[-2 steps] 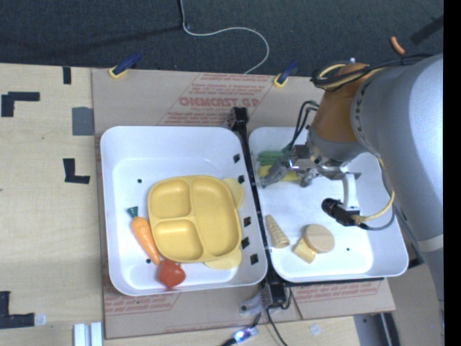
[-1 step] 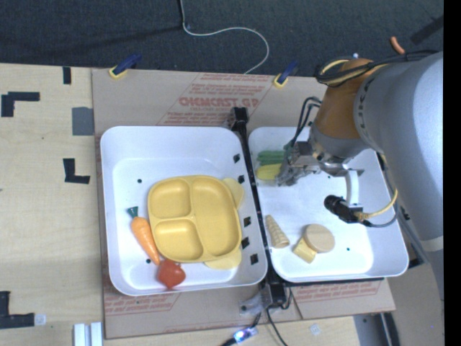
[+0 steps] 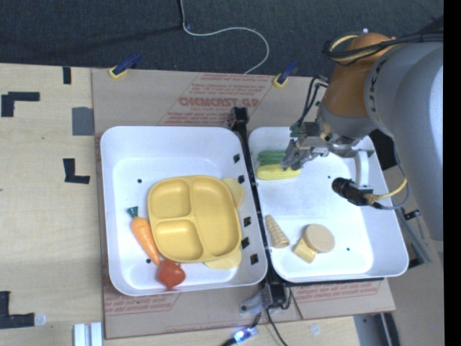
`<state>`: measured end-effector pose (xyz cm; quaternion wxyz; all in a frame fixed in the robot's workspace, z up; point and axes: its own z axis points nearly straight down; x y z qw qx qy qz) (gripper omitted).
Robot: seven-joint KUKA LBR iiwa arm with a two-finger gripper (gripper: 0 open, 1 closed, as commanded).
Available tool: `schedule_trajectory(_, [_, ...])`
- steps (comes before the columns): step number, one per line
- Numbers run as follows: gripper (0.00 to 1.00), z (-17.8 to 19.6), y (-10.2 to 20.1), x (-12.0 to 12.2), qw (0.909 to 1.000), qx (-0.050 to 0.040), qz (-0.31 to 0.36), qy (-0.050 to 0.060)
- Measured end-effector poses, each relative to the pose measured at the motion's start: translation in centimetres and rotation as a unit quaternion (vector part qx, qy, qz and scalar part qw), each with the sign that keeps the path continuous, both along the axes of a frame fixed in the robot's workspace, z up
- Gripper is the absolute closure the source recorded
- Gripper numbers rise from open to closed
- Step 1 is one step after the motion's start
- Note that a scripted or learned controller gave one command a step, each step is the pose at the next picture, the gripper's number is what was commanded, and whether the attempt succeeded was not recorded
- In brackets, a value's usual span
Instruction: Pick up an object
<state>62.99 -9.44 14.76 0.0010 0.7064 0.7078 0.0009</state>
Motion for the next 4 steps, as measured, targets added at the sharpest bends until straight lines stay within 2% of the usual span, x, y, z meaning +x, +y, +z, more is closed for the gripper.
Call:
schedule_trajectory(1, [1.0, 6.3, 0.1, -0.4, 1.0, -0.0003, 0.0, -0.001])
schedule_trajectory(2, [1.0, 7.8, 0.1, -0.4, 1.0, 0.0001, 0.0, 0.001])
schedule_trajectory(3, [1.0, 6.6, 3.1, -4.8, 1.0, 0.0004, 0.0, 0.004])
schedule_trajectory(4, [1.0, 8.0, 5.2, -9.9, 1.0, 0.0005, 0.0, 0.004])
